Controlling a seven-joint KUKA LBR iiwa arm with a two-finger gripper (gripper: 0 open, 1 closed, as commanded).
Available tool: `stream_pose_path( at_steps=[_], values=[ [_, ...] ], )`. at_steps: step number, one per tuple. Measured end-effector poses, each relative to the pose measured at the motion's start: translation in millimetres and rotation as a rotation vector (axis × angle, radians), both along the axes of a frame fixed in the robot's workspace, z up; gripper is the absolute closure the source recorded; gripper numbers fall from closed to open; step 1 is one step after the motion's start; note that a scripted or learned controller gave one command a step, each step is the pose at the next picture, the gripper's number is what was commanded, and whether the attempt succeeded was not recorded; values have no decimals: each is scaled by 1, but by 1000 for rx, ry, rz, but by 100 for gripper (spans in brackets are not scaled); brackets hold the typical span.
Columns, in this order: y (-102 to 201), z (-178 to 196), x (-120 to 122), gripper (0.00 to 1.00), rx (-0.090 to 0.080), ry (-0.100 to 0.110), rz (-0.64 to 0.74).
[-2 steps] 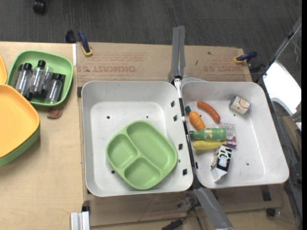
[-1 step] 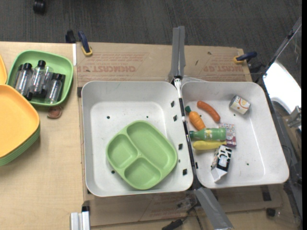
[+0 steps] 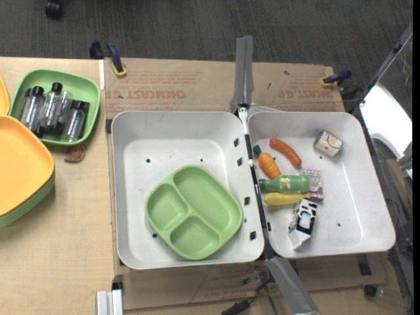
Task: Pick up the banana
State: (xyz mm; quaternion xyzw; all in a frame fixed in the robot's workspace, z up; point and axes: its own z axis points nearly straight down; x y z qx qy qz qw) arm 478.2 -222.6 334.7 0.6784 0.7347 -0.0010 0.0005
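Banana (image 3: pixel 281 199) lying flat in right bin (image 3: pixel 357 231), left of centre, touching green bottle (image 3: pixel 284 184) at 12 o'clock; carton (image 3: pixel 304 218) just beside at 4 o'clock. Likely to snag bottle or slip off curved skin. Gripper state: cannot tell.
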Motion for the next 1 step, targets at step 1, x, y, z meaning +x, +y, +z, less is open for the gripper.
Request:
stream_pose_path(
  at_steps=[1],
  values=[
    [1,-9,0,100,1,1,30]
  ],
)
